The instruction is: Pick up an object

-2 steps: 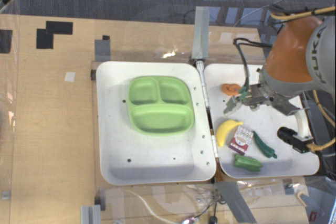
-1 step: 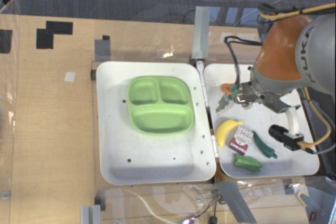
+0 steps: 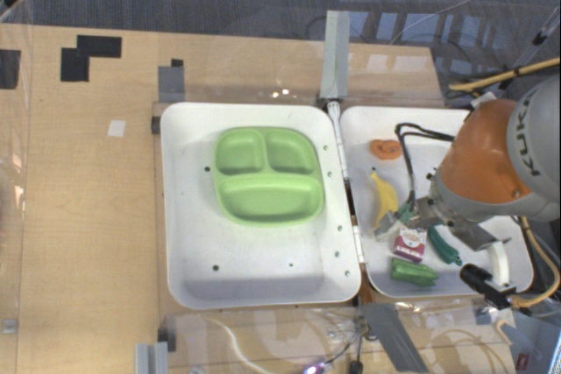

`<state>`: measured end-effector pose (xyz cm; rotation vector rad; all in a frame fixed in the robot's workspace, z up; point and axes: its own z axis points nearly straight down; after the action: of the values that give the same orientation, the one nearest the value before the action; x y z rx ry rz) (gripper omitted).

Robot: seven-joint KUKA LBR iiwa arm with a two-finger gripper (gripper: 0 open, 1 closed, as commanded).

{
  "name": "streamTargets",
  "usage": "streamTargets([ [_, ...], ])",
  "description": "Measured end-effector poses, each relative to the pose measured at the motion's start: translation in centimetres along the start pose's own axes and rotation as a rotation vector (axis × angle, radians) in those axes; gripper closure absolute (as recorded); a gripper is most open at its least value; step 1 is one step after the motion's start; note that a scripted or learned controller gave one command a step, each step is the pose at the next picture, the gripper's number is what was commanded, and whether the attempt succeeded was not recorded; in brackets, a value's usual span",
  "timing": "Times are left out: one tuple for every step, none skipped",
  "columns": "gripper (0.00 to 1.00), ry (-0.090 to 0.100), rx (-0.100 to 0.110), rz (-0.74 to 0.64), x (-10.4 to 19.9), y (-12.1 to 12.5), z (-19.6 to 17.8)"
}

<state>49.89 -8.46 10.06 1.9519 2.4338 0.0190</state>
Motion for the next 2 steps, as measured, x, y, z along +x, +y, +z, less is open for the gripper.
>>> streamTargets([
  [0.00, 0.000, -0.006, 0.237, -1.2, -0.6, 0.6],
  [0.00, -0.001, -0.001, -0.062, -3.2, 7.3, 0.7],
])
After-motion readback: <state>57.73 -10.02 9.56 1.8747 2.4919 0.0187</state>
